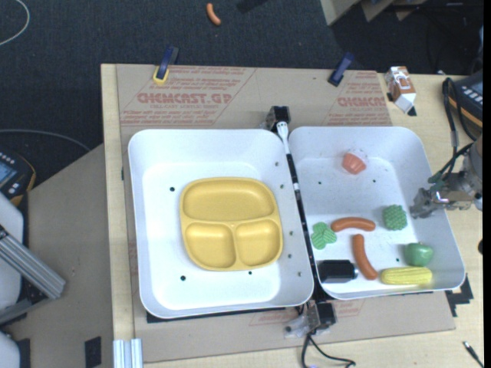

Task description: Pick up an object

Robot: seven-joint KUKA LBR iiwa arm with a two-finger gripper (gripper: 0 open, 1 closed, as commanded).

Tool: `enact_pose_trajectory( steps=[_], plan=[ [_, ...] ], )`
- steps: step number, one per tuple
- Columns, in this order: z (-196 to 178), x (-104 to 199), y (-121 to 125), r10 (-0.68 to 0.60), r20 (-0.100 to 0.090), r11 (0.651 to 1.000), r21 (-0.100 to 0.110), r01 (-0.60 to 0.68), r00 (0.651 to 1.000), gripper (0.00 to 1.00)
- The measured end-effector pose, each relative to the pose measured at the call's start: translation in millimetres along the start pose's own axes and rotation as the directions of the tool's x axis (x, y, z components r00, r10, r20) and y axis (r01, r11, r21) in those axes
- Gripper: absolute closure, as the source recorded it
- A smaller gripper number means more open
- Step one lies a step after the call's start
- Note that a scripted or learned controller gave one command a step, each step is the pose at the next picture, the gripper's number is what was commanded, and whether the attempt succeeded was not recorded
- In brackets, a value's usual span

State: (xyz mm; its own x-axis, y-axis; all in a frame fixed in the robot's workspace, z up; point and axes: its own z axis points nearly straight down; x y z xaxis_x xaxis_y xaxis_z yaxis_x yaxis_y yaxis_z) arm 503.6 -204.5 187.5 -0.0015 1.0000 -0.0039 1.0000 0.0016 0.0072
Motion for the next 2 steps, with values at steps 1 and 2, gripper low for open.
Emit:
enact_pose_trajectory(
  steps=[1,2],
  plan=[
    [-40.1,-0.6,1.8,0.000,0.000,1.000,0.000,0.000,1.000,1.00],
    [-49.8,33.4,43.4,-0.005,-0.003,1.000,0.001,0.005,1.000,1.00]
  ],
)
